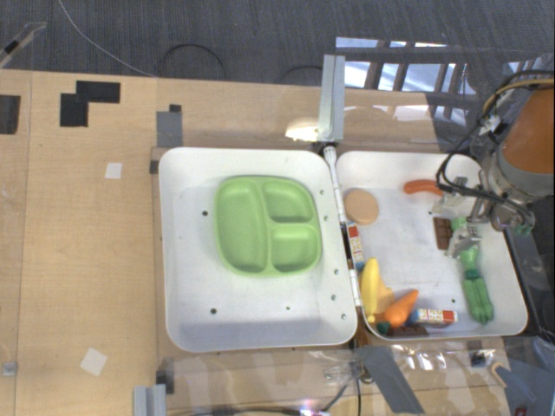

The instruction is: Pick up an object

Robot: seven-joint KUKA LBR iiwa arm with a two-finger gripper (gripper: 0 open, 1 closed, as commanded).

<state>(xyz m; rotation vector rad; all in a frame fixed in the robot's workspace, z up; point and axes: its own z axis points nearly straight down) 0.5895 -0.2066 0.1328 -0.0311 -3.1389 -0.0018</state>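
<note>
Gripper (468,232) is sitting over the right side of the right bin (408,159), low in the frame's right-center. Fingers are blurred against clutter, so I cannot tell whether they are released or clenched. Nothing is visibly sitting between them.

Directly under and around the tip: a brown block (442,233) is lying just left of it, and a green cucumber-like piece (477,295) is stretching down-frame from just below it toward the bin's lower right corner. The green piece is the nearest pickable thing (elongated, bumpy, bright green, lying roughly parallel to the right wall and close to it). Little room is showing between it and that wall.

Further out: an orange-red sausage shape (422,187) is lying up-frame near the top wall, and a tan round disc (362,206) is sitting near the bin's left wall. The middle of the bin floor between disc and gripper is looking open.

Lower left corner is crowded: a yellow banana (371,286), an orange carrot (401,307) and a small red-and-white box (436,316) are bunching together, touching or nearly so.

The left bin (199,319) is holding a green divided plate (267,225), centered, with open floor all around.

The arm (527,141) is coming in from the right edge, orange band showing.
</note>
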